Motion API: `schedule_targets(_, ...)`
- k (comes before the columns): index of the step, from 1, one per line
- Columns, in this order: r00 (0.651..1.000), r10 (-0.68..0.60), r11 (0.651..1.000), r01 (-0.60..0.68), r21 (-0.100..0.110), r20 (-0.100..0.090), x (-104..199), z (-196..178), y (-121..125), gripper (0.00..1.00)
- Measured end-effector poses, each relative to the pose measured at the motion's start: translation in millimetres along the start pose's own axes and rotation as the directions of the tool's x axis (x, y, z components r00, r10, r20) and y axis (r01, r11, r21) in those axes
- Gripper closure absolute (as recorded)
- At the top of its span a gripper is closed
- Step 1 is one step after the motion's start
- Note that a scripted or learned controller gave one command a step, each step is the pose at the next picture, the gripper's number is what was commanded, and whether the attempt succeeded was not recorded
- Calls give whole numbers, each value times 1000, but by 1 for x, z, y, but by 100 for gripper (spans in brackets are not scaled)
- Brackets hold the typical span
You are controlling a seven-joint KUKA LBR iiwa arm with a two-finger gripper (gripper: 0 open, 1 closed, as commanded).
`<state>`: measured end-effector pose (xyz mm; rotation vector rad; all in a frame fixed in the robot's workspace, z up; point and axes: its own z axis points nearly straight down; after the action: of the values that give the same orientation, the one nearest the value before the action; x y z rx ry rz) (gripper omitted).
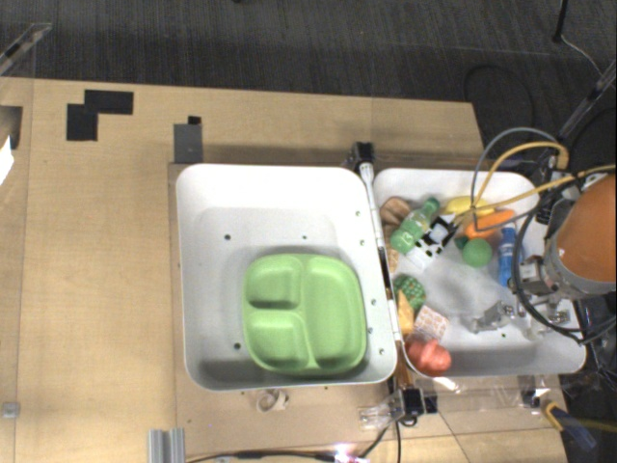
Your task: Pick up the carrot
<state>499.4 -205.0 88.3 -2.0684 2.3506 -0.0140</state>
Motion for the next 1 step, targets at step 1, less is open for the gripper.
schedule_targets(1,961,-275,961,275,4,-1,1,0,7,0)
